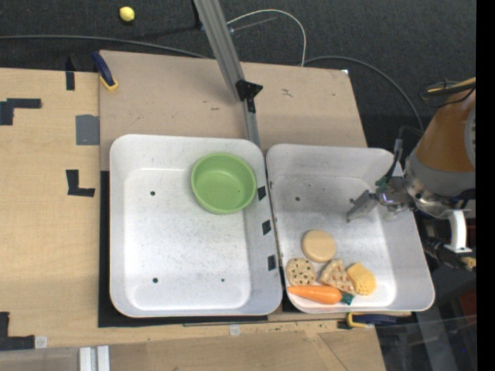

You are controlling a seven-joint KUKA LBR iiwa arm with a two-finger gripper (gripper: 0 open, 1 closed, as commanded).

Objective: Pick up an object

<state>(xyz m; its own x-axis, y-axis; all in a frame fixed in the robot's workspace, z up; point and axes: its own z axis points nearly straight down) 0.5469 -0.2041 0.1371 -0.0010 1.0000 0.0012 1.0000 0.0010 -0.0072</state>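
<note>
The tool [362,204] hangs over the right bin [402,284], nothing between its fingers (how wide they stand I cannot tell). The nearest pick, a tan disc [319,246], lies flat just below it; it looks light, stiff and smooth, best pinched across its edges.

A pale wooden bench top [46,207] carries a brown board [178,91] (marked with dark tape pieces). Beyond lies dark carpet [371,14], crossed by thin cables [294,29], with a small yellow ball [127,13].
</note>
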